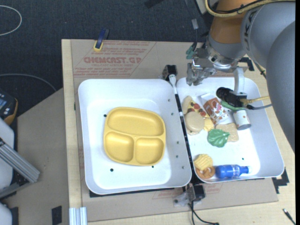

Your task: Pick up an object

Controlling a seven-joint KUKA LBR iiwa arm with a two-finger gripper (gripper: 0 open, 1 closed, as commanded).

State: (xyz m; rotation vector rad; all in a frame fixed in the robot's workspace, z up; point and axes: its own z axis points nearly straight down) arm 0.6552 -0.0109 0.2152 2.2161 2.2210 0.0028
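Yellow divided tray (134, 136) in white left bin (89, 125), right of tray: green leaf (218, 138), blue bottle (231, 171), red-and-white packet (216, 110), silver can (242, 119)

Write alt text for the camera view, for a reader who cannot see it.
A grey robot arm's gripper hangs over the far edge of the right bin, which holds small items including a blue bottle and a green leaf-shaped toy. The left bin holds a yellow divided tray.
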